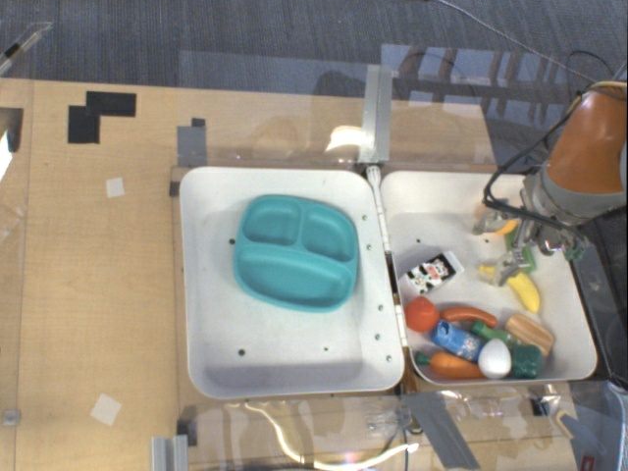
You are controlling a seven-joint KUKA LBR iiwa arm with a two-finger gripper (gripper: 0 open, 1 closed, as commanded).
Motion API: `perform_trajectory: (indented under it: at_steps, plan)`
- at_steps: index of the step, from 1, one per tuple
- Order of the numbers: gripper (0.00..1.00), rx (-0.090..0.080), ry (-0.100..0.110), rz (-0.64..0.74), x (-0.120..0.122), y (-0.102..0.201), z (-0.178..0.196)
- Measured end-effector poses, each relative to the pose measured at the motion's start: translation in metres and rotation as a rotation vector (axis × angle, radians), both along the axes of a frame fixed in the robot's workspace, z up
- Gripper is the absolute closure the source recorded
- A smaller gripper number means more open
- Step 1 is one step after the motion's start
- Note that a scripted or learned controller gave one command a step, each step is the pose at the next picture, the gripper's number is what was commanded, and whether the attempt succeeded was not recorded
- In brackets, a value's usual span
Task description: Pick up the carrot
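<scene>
A: We are looking down on a pale wooden bench (88,292) over grey carpet, with two shallow white bins side by side. The left white bin (211,361) holds a teal plastic tray with three compartments (295,251). The right white bin (432,204) holds a heap of toy food.

B: And the small orange toy carrot (453,365)? We see it at the near edge of the right bin, lying flat, touching a blue patterned packet (453,340) above it and a white egg-shaped toy (495,358) at its right end. A red round tomato toy (422,314) sits just beyond.

A: The arm's two-finger gripper (512,259) hangs near the far right of that bin, beside a yellow banana toy (524,290), well apart from the carrot. We cannot tell whether its jaws are spread or closed; clutter and cable hide them.

B: We judge the carrot light, rigid and smooth, so likely to slip or roll. We would take it across its thicker middle, fingers straddling the short axis.

A: Crowding is our worry: the egg and packet leave little room for a finger, and the bin wall is close.
</scene>
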State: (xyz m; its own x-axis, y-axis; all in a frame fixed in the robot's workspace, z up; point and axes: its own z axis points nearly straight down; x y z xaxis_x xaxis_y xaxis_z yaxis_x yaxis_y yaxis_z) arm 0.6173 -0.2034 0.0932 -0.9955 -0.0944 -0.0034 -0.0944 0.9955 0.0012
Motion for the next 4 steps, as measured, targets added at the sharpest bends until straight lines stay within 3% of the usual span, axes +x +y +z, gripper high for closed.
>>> perform_trajectory:
  at_steps: [1,2,3,4]
  plan:
    - [0.0,-0.005,-0.017,-0.027,0.046,-0.001,0.08]
    - [0.0,-0.003,0.004,-0.017,0.052,-0.004,-0.006]
    - [1.0,-0.006,-0.02,-0.012,0.058,-0.002,0.011]
    - [1.0,0.002,-0.012,-0.013,0.056,0.103,0.04]
